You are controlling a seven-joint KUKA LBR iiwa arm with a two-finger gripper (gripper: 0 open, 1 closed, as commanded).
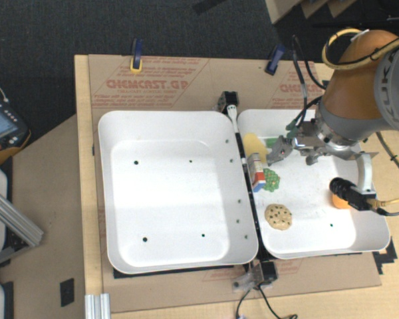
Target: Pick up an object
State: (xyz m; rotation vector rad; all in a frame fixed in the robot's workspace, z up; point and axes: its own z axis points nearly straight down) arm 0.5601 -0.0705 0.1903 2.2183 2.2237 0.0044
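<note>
My jaws [279,153] hang low over the upper left part of the right bin [359,241], reaching in from the right. I cannot tell from this view whether they are apart or together, and nothing shows between them, so I record no grasp.

Candidate objects lie in a loose cluster against the divider between the two bins. A yellow piece [253,143] sits just left of my jaws, close enough that it may be touching them; I cannot settle that. Below it lies a small red, white and blue item [258,176], with a green piece [271,180] just beside it on the right. A cookie [278,216] lies apart, further toward the near edge. An orange object [340,201] rests near the bin's right wall, partly behind a black fitting on my arm.

Judgement on the step: I am at the approach, with no object yet secured. The yellow piece is the nearest target. To do this well I should centre over it rather than come down beside it, keep one side of my jaws off the bin wall, and close only once the piece sits squarely between them. The crowding by the divider risks a pinch on two objects or a slip. The left bin [113,138] plays no part.
</note>
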